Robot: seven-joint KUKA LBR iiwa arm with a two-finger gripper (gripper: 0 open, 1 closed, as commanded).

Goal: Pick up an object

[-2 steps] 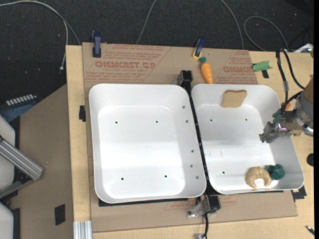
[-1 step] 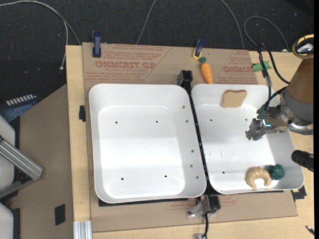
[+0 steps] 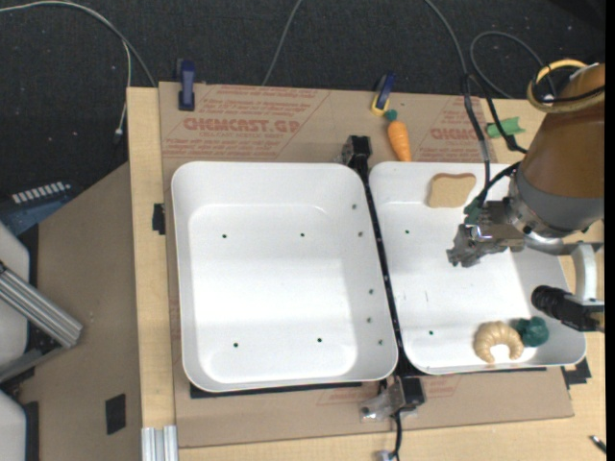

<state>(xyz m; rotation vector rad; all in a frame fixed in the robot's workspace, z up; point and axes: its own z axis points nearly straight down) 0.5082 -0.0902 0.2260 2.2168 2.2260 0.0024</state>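
A KUKA arm's dark metal gripper (image 3: 468, 248) hangs over the glossy right bin (image 3: 423, 296); its grip cannot be judged. Nearby lie a flat tan slice (image 3: 450, 190), a curled croissant (image 3: 499, 341) touching a round green object (image 3: 531, 331), and beyond the rim a tapered carrot (image 3: 398, 138).

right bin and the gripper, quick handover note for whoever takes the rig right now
Gripper: low over the middle of the right bin, nothing seen between its fingers; open or shut is unclear.
Things: tan flat piece at the bin's far edge; croissant and small green object touching at the near right corner; toy carrot on the board beyond the bins.
Done: nothing lifted.
Left: grasp and raise one object.
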